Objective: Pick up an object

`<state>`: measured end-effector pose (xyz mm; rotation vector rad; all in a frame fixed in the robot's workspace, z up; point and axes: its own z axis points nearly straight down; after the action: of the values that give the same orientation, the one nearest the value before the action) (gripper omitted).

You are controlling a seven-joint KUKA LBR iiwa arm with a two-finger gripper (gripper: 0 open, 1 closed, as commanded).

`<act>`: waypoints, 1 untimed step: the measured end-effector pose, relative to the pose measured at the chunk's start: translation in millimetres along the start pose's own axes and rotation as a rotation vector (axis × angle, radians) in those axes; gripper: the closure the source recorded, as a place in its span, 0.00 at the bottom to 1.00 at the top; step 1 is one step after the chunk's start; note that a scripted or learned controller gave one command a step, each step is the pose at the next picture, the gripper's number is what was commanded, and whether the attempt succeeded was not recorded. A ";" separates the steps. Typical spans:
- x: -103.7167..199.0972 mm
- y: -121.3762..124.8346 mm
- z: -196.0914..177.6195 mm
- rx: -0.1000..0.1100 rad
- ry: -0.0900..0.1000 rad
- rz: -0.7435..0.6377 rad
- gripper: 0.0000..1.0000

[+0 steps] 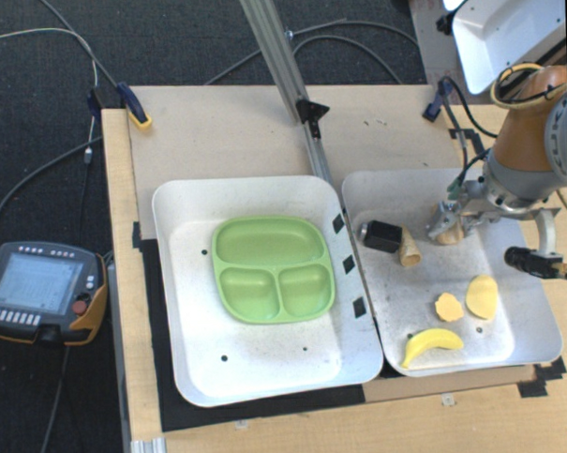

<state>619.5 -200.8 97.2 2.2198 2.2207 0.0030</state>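
The right white bin (514,352) holds several small things. A black block (381,235) lies near its left wall, with a tan cork-like piece (409,253) touching its right end. A yellow banana (431,344) rests near the front edge. Just behind it sit an orange-yellow round piece (448,307) and a pale yellow piece (483,297). My gripper (447,227) hangs low over the back part of this bin, right of the black block and the tan piece. Nothing can be seen held in it.
The left white bin (191,366) carries a green divided plate (271,268). A slanted metal pole (286,70) rises at the seam between the bins. A black part of the arm (536,260) juts over the right bin's right side. A teach pendant (42,292) lies off the bench at left.
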 end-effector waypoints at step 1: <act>-7.7 6.6 -49.5 -0.003 -0.002 -0.001 1.00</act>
<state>626.0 -208.5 146.6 2.2165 2.2186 0.0041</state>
